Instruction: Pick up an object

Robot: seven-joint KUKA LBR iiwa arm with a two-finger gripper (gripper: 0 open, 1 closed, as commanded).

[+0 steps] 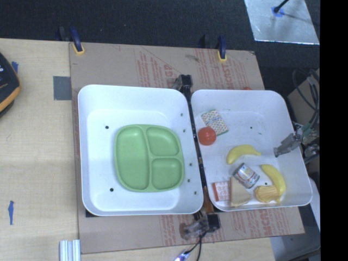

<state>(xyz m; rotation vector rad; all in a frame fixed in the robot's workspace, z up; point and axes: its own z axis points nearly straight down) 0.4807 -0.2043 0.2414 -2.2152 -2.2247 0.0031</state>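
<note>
Jaw state cannot be told; gripper (286,144) is hovering at right bin (261,99) edge. Approach step underway. Nearest banana (242,153) is lying mid-bin; next move needs reaching inward and descending.

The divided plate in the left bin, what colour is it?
Light green, seen plainly in the camera view: plate.

Robotics lab bench, cardboard sheet (163,64) clamped down with blue clips (221,47), two white bins (87,145) side by side, loose cables (304,86) at edge, dark carpet (136,10) behind
</note>
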